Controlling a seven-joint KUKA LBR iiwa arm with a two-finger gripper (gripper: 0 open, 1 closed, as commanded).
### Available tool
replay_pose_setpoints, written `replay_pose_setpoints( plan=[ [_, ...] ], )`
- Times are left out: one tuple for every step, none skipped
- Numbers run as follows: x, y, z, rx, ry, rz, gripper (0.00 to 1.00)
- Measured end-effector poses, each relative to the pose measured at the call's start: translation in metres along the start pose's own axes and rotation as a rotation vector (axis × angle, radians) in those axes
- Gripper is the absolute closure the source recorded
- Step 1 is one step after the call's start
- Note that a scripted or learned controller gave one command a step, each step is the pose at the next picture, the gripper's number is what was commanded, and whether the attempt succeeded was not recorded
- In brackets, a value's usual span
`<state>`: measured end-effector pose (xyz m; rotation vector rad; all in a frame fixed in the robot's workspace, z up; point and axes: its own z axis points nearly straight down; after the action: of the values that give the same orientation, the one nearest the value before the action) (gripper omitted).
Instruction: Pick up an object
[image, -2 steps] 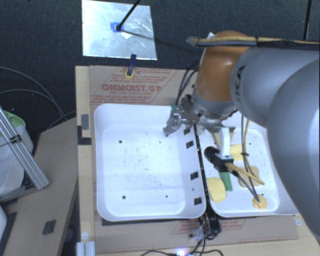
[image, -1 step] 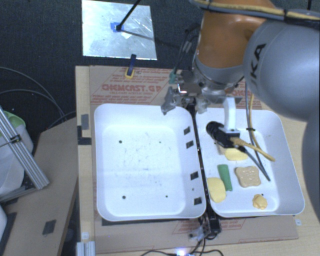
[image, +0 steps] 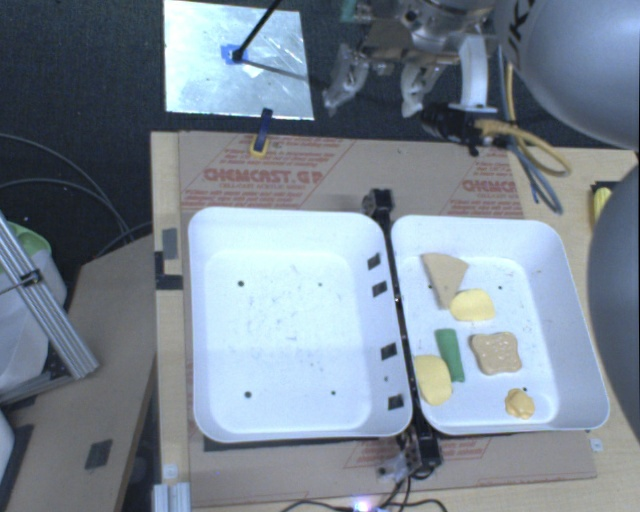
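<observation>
Gripper (image: 377, 88) hangs parted and bare above smooth white right bin (image: 570, 290) of matte yellow and tan pieces.

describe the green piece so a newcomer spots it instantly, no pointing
Look at the right bin, the one that holds the small food-like pieces. Near its lower left, close to the divider between the bins, lies the green stick, running lengthwise up and down the view. Its neighbours are yellow or tan, such as the yellow disc touching its lower left; it alone is green and narrow.
</observation>
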<state>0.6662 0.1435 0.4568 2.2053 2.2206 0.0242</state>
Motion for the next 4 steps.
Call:
replay_pose_setpoints(
  plan=[
    [0.070,-0.003,0.213,0.025,-0.002,-0.001,0.00],
    [0.091,0.003,0.010,0.005,0.003,0.001,0.00],
    [0.091,-0.095,0.136,0.034,-0.006,0.004,0.00],
    [0.090,-0.026,0.195,0.016,-0.002,0.007,0.00]
  ],
)
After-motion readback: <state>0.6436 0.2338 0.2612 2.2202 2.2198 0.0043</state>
